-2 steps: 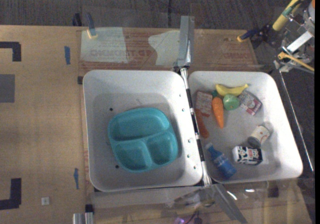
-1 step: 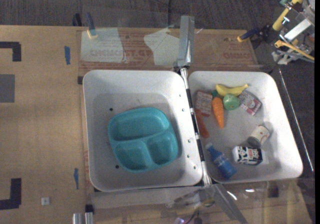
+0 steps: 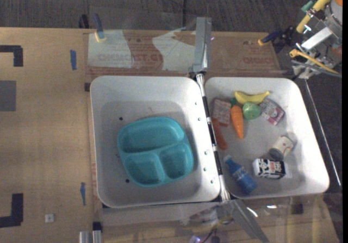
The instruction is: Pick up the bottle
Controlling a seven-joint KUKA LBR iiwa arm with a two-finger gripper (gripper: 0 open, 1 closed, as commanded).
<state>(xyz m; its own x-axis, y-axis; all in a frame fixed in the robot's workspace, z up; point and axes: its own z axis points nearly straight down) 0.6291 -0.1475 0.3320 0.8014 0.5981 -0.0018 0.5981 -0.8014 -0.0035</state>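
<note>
You'll find the blue bottle (image 3: 240, 175) lying on its side near the front left corner of the right bin (image 3: 315, 144), its cap end pointing up toward the bin's middle, just beside the small black-and-white milk carton (image 3: 269, 168). Farther back in that bin sit a banana (image 3: 251, 97), a green round fruit (image 3: 251, 110), an orange carrot (image 3: 237, 121), a pale pink packet (image 3: 271, 111) and a small white cup-like piece (image 3: 281, 145). The left bin (image 3: 103, 106) holds a teal divided tray (image 3: 156, 150). Your gripper (image 3: 318, 43) is up at the top right, outside the right bin's back corner and well apart from the bottle; you cannot tell from this angle how it is set.
</note>
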